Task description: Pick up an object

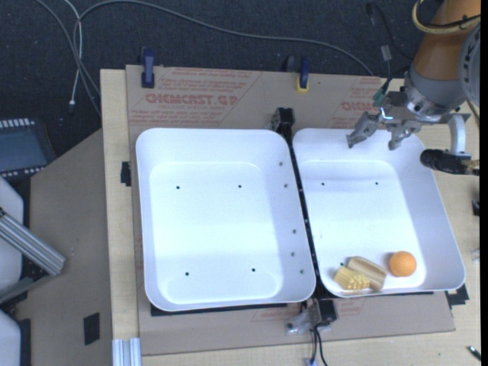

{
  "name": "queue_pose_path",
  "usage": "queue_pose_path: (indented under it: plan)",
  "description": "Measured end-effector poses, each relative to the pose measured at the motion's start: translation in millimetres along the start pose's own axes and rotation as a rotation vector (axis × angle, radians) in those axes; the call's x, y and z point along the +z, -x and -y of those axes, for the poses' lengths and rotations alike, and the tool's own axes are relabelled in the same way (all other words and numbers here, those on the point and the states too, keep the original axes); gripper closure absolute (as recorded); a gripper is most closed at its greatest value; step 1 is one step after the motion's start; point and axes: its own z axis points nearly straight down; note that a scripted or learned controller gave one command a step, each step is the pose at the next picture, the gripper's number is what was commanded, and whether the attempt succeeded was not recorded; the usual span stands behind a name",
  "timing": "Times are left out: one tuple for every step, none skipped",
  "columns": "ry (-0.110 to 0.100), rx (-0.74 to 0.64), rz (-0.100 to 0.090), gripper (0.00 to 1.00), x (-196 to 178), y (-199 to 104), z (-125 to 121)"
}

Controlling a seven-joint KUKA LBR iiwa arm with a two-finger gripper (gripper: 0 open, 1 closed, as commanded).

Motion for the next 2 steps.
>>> queue_pose_path:
  plan:
    - [0.008, -0.001, 0.001, 0.00, -4.9, -0.3, -1.9]
    - [0.004, 0.000, 0.000, 0.00, 44.7, 7.5, 4.4]
